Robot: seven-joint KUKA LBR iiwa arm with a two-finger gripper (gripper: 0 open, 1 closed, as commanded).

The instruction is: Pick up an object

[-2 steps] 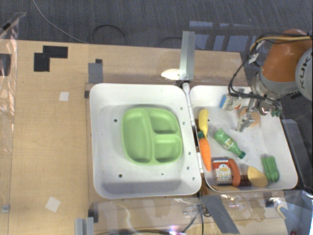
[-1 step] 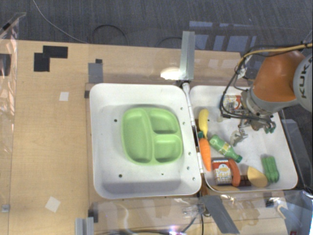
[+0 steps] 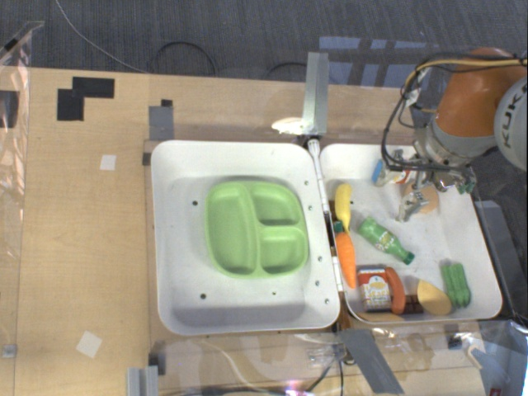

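Camera view: glossy green 3-compartment tray [image 3: 253, 228], rounded corners.

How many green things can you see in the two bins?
3. A green divided tray lies in the left bin. A green bottle lies mid right bin, and a green pickle-like toy sits near its right edge. Others may hide under the arm.

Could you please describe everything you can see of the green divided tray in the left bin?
The green divided tray is a light green, plastic-looking dish with rounded corners and three sunken compartments: one long section on its left, two smaller ones on its right. It lies flat, right way up, near the middle of the left white bin, turned slightly askew to the bin's walls. Nothing lies in it, and only the bin floor touches it.
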